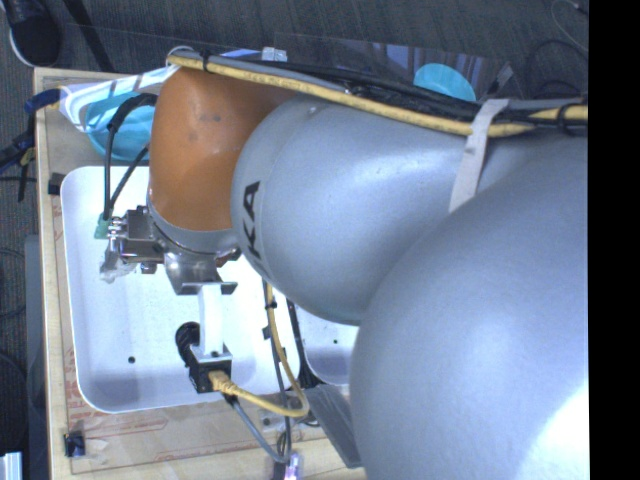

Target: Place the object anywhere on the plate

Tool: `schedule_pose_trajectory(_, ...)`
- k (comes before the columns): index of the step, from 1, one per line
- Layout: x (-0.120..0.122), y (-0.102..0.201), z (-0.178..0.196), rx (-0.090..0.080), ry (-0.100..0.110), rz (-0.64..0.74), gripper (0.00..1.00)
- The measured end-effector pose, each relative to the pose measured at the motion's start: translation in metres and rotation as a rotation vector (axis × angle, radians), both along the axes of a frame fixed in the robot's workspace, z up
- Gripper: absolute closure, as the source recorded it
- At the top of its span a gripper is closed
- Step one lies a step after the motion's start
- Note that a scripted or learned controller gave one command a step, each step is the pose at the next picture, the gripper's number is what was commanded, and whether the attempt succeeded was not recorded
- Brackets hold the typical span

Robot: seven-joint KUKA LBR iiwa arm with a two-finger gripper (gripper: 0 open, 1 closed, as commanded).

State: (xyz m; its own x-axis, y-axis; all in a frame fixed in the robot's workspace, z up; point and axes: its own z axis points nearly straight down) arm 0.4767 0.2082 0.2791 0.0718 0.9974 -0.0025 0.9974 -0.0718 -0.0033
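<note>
One arm [400,228] covers most; we see its gripper [120,253] over the left bin [100,368], grip state unclear. Likely reaching; next, find the plate.

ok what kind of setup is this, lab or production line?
Most likely a robotics lab bench, not a line. A big grey arm with an orange band reaches over a shallow white bin on a wooden bench, cables are loosely routed along the arm, and the floor behind is carpet.
</note>
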Motion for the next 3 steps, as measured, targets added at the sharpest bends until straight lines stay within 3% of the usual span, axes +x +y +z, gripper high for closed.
schedule_pose_trajectory(1, -0.003, 0.010, -0.155, -0.004, 0.007, -0.281, 0.00)
schedule_pose_trajectory(2, -0.001, 0.011, -0.107, -0.002, 0.002, -0.526, 0.00)
schedule_pose_trajectory(3, -0.002, 0.013, -0.101, -0.007, 0.010, -0.515, 1.00)
